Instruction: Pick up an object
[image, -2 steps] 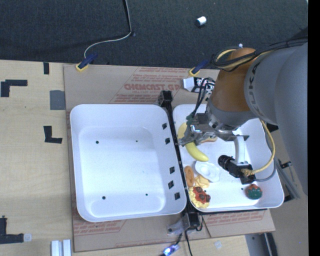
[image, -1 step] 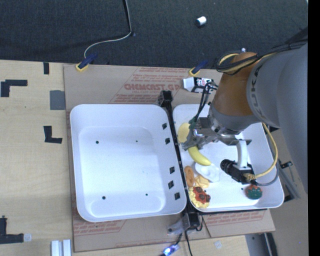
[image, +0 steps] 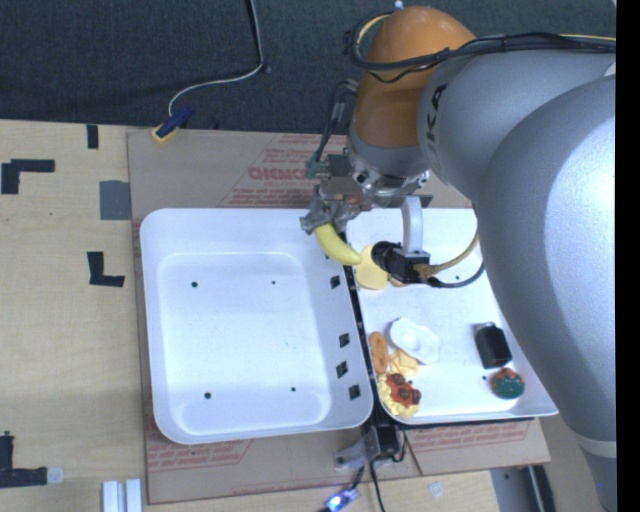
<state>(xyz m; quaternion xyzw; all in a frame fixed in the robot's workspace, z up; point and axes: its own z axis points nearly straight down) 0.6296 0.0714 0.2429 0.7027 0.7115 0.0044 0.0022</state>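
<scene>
The grey robot arm (image: 545, 170) with its orange band (image: 400, 75) is reaching in from the right and hanging over the far end of the strip where the two bins meet. Its two-finger gripper (image: 328, 218) is pointing down, and the fingers are pinching the far tip of a curved yellow plastic banana (image: 338, 247). The banana is dangling below the fingers, slanting towards the near right, above the far right corner of the shallow white left bin (image: 160, 300) and just beside the dividing rims.

The shallow white right bin (image: 535, 408) is holding the other things. A round pale yellow piece (image: 367, 278) is lying at its far left, close to the banana's lower end. A crumpled white lump (image: 415, 340) is sitting near the middle. Just left of it, an orange oblong piece (image: 379, 350) is lying along the left wall, and a flat red and yellow piece (image: 402, 394) is resting in the near left corner. A small black rectangular block (image: 492, 346) is lying towards the right, and a small red and green ball (image: 508, 384) is sitting just nearer than the block.

Both bins are resting on a brown cardboard sheet (image: 210, 165).
</scene>
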